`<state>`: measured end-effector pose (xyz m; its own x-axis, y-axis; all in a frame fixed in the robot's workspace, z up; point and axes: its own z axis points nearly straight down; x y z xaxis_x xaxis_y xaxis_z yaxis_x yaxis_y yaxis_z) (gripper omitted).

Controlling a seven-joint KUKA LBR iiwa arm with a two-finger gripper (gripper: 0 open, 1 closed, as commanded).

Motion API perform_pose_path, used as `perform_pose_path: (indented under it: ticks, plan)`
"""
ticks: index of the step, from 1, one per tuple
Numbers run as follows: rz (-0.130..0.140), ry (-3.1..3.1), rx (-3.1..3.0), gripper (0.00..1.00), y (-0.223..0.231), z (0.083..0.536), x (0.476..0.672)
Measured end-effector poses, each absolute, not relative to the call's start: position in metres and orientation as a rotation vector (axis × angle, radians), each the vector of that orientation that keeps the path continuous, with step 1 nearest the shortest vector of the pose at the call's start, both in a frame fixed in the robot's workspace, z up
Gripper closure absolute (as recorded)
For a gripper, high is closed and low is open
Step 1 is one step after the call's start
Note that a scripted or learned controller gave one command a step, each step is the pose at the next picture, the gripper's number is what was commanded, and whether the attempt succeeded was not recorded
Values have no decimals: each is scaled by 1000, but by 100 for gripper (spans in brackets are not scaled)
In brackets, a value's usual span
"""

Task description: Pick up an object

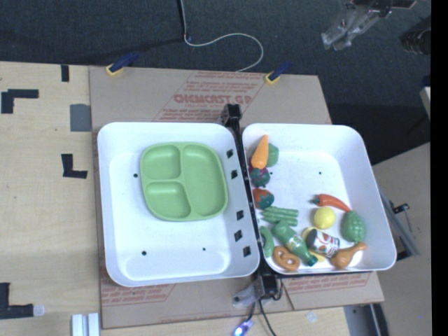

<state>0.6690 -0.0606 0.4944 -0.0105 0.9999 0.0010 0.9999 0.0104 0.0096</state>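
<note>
Your gripper (348,30) hangs blurred at the frame's upper right, above dark floor; whether it's released or clenched, you cannot tell. The toy carrot (260,151) lies at the right bin's (350,140) left edge: probably light, hard, slippery plastic. Pinch its thick middle crosswise.

— Where does the gripper (341,35) hang?
— Top right, above dark floor, well apart from both bins.
— And below it?
— Toy food, a carrot (260,150) and lemon (324,218) included, fills the right bin (350,140); a green divided plate (184,181) sits in the left bin (119,187).
</note>
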Motion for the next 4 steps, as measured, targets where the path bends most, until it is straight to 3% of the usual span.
perform_pose_path:
  ticks: [1,2,3,4]
  plan:
    - [7,2231,2208,100,23,538,668]
    - [0,2232,2214,100,84,535,629]
    - [-10,2233,2219,100,124,477,576]
    - [8,2223,2213,100,153,537,637]
